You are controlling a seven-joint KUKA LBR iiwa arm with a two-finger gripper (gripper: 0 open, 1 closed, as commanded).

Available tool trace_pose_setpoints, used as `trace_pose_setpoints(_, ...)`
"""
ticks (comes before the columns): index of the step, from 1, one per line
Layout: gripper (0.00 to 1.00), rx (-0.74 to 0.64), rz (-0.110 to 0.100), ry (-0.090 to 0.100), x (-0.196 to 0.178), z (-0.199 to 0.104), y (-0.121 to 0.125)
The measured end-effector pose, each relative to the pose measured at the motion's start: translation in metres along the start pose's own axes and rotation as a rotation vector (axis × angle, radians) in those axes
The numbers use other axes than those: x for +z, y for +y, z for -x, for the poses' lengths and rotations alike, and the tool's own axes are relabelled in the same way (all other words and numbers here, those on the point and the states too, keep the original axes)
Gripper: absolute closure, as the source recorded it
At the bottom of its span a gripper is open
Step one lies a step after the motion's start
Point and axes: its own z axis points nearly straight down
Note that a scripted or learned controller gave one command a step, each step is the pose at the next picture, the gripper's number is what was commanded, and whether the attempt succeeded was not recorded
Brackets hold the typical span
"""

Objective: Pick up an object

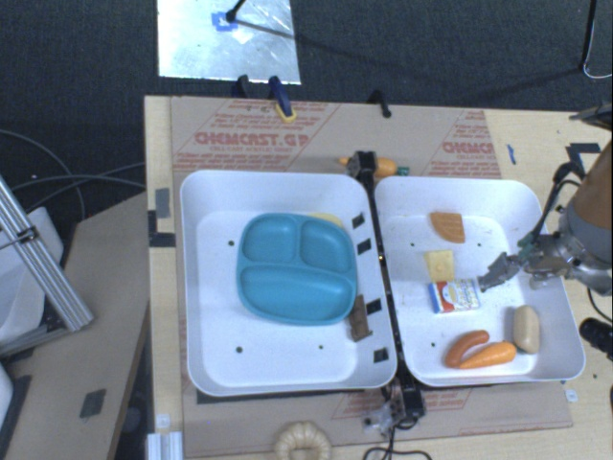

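Observation:
The right bin point(546, 209) holds several small items. A tan bread slice point(446, 225) lies at the back, with a yellow cheese square point(441, 264) in front of it. A red, white and blue box point(453, 296) sits mid-bin. Near the front lie a brown sausage point(465, 345), an orange carrot point(495, 355) and a beige potato point(526, 328). My gripper point(498, 272) reaches in from the right and hangs just right of the box and cheese, above the bin floor. Nothing shows in its grasp.
The left bin point(211, 257) carries a blue divided plate point(294, 266), with a yellow piece point(329, 220) peeking out behind it. A small brown item point(359, 320) lies by the divider between the bins. An orange object point(384, 168) sits on the board beyond the bins.

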Motion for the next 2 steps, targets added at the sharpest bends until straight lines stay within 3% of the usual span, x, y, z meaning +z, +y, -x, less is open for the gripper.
trace_pose_setpoints(1,0.00,-0.003,0.010,-0.002,-0.005,0.000,0.003)
trace_pose_setpoints(2,0.00,-0.001,0.008,-0.001,0.037,-0.002,0.002)
